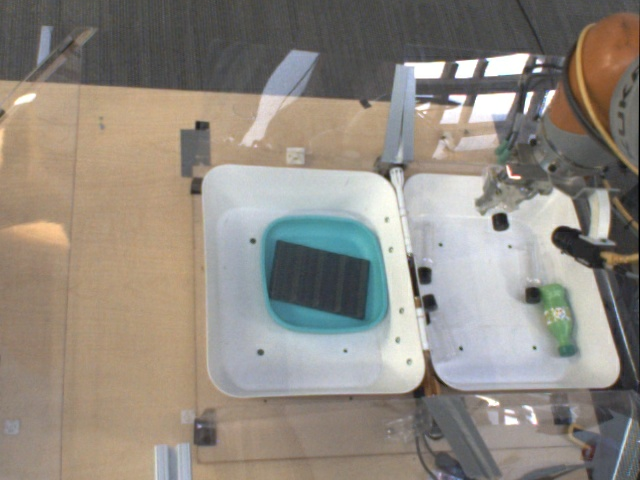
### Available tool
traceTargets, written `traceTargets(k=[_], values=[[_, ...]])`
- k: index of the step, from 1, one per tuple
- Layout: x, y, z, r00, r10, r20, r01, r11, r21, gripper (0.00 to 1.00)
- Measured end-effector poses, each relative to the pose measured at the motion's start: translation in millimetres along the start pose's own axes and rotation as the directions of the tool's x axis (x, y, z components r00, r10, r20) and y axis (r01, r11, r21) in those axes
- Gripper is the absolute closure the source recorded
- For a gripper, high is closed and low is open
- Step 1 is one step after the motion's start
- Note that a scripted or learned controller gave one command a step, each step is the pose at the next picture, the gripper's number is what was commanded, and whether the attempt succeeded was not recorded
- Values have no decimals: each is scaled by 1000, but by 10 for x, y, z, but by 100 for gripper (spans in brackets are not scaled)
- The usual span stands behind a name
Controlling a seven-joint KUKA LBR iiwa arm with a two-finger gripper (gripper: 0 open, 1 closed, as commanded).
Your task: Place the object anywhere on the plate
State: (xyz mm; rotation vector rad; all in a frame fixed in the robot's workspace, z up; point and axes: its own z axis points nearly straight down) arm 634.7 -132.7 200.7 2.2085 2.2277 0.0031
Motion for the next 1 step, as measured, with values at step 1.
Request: traceTargets(k=[1], values=[[0,0,-1,1000,0,0,0,1000,0,0]])
